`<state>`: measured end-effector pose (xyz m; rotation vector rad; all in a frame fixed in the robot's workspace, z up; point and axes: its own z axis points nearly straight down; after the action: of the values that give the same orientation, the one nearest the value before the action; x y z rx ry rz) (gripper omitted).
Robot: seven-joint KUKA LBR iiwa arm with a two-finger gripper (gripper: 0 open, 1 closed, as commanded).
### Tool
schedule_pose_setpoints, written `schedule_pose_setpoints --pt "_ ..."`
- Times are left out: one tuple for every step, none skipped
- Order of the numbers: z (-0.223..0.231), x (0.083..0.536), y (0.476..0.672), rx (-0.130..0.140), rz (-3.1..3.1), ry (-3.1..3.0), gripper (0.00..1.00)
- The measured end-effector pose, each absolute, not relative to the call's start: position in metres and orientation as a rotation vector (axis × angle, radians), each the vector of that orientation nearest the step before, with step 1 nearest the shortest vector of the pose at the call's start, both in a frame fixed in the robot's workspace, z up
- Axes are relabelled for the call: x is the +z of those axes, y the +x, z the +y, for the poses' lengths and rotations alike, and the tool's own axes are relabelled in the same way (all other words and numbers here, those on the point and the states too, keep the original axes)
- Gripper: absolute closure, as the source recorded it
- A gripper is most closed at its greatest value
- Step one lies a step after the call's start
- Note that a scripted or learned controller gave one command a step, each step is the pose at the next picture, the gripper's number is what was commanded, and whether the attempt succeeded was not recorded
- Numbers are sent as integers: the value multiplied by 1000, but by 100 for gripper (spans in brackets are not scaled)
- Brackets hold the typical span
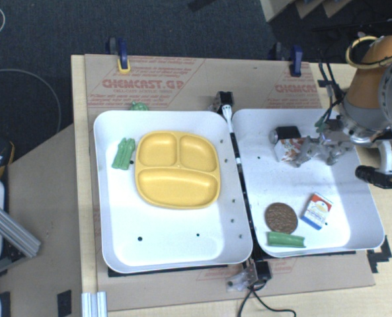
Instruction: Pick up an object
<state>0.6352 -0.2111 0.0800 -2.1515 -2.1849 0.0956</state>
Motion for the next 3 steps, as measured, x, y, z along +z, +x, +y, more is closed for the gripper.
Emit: schedule_pose_setpoints --pt "-220 85 543 -7 -2212 -2213 0" --pt "-219 83 612 12 -2215 -2190 0" --pt "-215 84 522 3 -2213 -2219 0"
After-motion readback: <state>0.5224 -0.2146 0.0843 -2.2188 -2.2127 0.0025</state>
